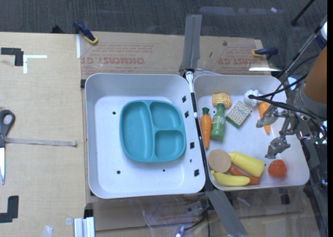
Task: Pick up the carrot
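The one camera looks down at a slant on the table (41, 179), where two white bins sit side by side. The left bin (99, 142) carries a teal divided plate (153, 131). The right bin (299, 176) holds the toy food. The carrot (205, 128) lies against that bin's left wall, at about nine o'clock from the bin's middle, green top pointing to twelve, and it touches a green bottle (218, 123) on its three o'clock side. At twelve o'clock from the bottle is a corn cob (221, 99), and at two o'clock a small patterned box (239, 114). Towards six o'clock lie a tan round slice (219, 161), a yellow bottle (247, 163), a banana (232, 180) and a red tomato (277, 168).

The arm comes in from three o'clock. The pincer (274, 148) hangs over the right part of that bin, well apart from the carrot; whether it is spread or pressed together cannot be told here, and nothing can be seen pinched in it.

The step in hand looks like the approach, with the grasp not yet made. The next move calls for travel towards nine o'clock, then a descent over the carrot's body, clear of the bin wall and the green bottle.

The cardboard (119, 56) behind the bins bears red print, seen reversed and not readable with confidence.
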Controlling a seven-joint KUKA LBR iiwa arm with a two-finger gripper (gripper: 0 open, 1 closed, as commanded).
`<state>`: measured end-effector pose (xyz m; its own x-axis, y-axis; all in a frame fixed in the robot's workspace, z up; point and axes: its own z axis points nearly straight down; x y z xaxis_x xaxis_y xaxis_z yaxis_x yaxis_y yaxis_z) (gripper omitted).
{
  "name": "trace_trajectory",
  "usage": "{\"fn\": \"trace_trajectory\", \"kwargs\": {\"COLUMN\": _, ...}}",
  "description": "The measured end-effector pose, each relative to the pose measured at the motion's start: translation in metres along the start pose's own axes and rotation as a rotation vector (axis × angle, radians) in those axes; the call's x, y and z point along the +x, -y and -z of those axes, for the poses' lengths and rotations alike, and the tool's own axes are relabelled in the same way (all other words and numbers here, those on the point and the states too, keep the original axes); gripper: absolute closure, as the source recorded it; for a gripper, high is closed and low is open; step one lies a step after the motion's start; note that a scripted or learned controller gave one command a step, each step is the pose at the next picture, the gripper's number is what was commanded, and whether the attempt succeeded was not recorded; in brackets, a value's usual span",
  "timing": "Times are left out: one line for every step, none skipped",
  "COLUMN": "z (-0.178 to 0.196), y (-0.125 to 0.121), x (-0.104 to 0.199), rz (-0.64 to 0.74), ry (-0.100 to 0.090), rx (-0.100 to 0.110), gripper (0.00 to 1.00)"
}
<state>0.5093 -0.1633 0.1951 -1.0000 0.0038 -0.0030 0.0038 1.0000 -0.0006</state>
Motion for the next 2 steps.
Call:
{"fn": "trace_trajectory", "kwargs": {"z": -0.084, "y": 0.058, "x": -0.065, "rz": 0.103, "ry": 0.001, "rx": 0.0, "gripper": 0.0}}
{"fn": "trace_trajectory", "kwargs": {"z": -0.072, "y": 0.057, "x": -0.068, "rz": 0.108, "ry": 0.008, "rx": 0.003, "gripper": 1.0}}
